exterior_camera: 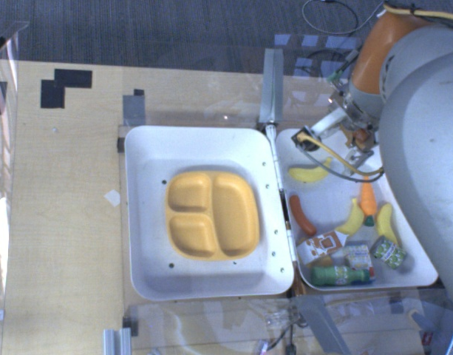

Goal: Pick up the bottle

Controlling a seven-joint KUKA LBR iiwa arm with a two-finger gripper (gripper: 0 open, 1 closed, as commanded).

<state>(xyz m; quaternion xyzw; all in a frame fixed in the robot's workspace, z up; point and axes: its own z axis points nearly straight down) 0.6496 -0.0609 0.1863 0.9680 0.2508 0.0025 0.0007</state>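
Bottle (pixel 341 275): one green bottle lies on its side along the near wall of the right bin (pixel 426 276), its red cap pointing right. It touches or nearly touches the small cartons just behind it.

Counted in the right bin: one bottle; three yellow bananas, one (pixel 308 174) lying alone at the far left of the bin, one (pixel 351 218) leaning beside the carrot, one (pixel 385 222) further right; one orange carrot (pixel 367 197) with a green end; one red sausage (pixel 301 215) close to the left wall; one brown and white carton (pixel 321 245); one pale carton (pixel 356 255); one small green and white can or pack (pixel 389 252) at the right.

In the left bin (pixel 141 220) sits one yellow divided plate (pixel 212 214) with three compartments, near the middle of the floor.

The gripper (pixel 357 140) hangs over the far end of the right bin, under the orange-banded wrist, with cables looping around it. Whether it is apart or together I cannot tell; the arm's grey bulk and the cabling hide it.

The bottle rests well apart from the gripper, at the opposite, near end of the same bin, with the carrot, a banana and the cartons between them. Nothing is seen in its grasp
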